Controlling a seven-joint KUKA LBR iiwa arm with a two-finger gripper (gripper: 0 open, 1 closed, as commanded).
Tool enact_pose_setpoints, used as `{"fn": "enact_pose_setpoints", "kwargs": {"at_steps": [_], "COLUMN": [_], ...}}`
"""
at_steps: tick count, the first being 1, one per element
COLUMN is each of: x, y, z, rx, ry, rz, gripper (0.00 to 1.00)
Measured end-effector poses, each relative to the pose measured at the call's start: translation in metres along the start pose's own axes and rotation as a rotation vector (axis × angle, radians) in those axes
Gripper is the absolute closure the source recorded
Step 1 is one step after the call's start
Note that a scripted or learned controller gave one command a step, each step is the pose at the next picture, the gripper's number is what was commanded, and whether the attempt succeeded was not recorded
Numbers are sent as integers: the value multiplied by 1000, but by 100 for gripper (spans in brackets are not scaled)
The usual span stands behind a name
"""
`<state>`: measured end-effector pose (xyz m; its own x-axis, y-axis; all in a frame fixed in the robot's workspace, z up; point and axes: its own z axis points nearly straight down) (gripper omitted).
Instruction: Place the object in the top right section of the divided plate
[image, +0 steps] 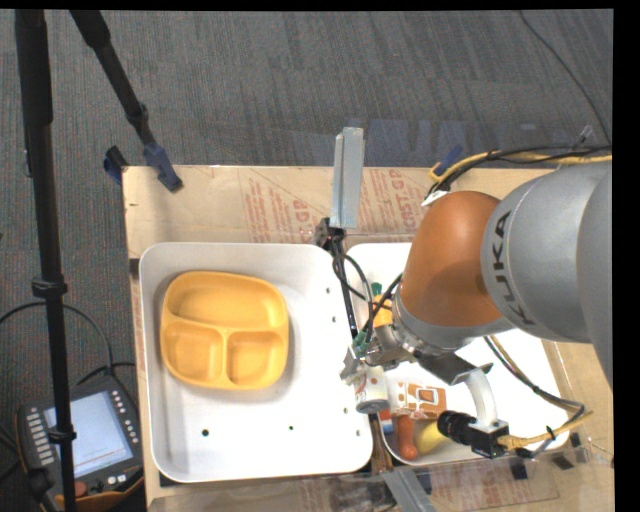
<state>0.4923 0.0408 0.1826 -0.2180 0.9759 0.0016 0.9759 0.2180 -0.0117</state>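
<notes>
While the grey KUKA arm with its orange band (455, 270) reaches in from the right, we see its two-finger gripper (366, 368) low over the inner edge of the right shallow white bin (535, 375), close to the seam between the two bins. We cannot tell from this angle whether the claw is apart or together, as the wrist and its cables crowd over it.

Just under and beside the gripper we make out a small white cylindrical object with an orange and red label (395, 395); it lies in the right bin, near the bin's left wall, and we cannot say whether the gripper touches it. Next to it, toward the near edge of the same bin, sit a reddish-brown piece (405, 432) and a yellow piece (428, 438), partly hidden by the arm's black fittings.

Over in the left shallow white bin (200, 455) lies the yellow plastic divided plate (226, 329), flat, with one long section along its far side and two smaller sections along its near side. We see it well apart from the gripper.
</notes>
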Motion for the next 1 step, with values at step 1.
{"fn": "enact_pose_setpoints", "kwargs": {"at_steps": [1], "x": [50], "y": [49], "z": [-122], "rx": [-2], "ry": [-4], "rz": [-41], "gripper": [100]}}
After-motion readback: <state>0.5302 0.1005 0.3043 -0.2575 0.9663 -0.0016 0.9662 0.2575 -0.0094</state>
